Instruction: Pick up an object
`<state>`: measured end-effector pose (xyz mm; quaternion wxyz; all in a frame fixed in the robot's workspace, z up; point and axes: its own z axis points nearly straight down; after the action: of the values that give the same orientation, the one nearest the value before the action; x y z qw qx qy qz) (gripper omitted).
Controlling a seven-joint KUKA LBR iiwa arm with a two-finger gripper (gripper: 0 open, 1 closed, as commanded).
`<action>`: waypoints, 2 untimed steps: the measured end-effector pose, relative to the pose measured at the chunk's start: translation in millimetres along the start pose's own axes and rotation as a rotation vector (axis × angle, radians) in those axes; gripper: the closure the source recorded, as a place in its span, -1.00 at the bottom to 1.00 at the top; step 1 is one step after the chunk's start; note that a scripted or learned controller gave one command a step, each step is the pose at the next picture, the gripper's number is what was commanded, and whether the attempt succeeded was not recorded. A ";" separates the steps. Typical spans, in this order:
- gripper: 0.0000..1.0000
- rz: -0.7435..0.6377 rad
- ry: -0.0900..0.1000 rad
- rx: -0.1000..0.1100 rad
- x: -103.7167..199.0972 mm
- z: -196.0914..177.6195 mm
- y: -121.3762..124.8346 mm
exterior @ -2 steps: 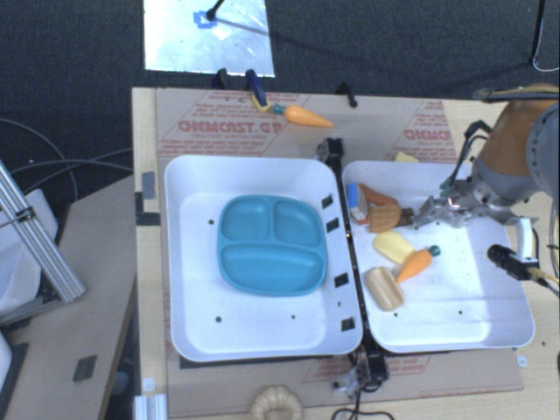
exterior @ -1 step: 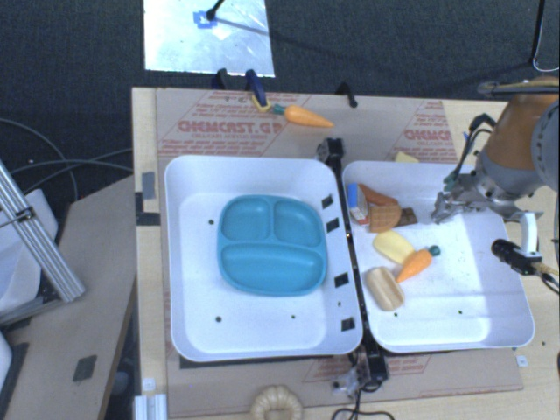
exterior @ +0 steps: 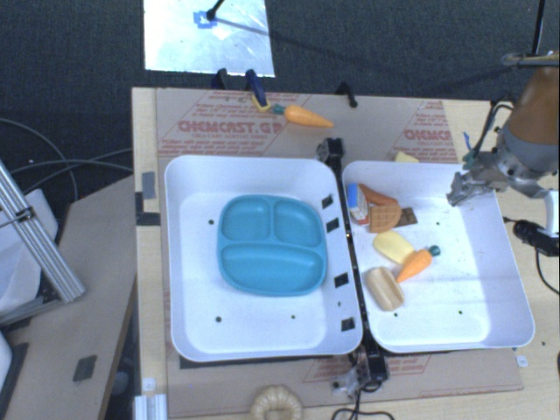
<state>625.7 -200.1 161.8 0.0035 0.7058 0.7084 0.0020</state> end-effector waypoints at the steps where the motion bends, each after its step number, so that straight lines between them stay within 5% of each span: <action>1: 1.00 -0.001 -0.001 -0.001 -2.8 -64.9 -0.8; 2: 1.00 -0.002 0.000 0.004 -2.7 -63.4 0.3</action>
<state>625.5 -202.7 225.2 0.0019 0.7052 0.7090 0.0008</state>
